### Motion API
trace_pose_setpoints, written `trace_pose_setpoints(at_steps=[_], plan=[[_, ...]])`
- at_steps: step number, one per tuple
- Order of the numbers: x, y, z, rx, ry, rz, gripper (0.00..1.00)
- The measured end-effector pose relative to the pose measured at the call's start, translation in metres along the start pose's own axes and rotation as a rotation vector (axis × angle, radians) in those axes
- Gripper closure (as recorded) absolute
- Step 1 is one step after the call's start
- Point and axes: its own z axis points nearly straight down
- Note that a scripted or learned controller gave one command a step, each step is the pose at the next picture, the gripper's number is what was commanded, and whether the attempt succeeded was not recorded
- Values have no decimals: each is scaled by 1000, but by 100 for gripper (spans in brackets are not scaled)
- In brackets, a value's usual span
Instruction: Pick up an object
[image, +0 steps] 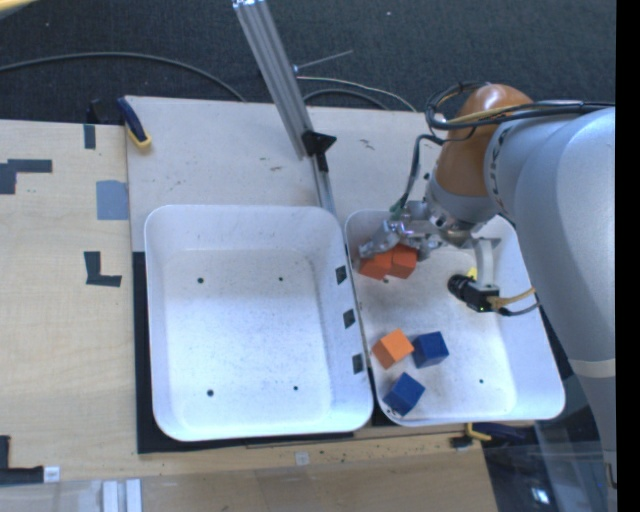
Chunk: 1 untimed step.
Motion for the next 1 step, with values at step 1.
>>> trace_pose_setpoints(at_steps=[1], plan=[[3, -15, -1, -22, -10, 6, 0]])
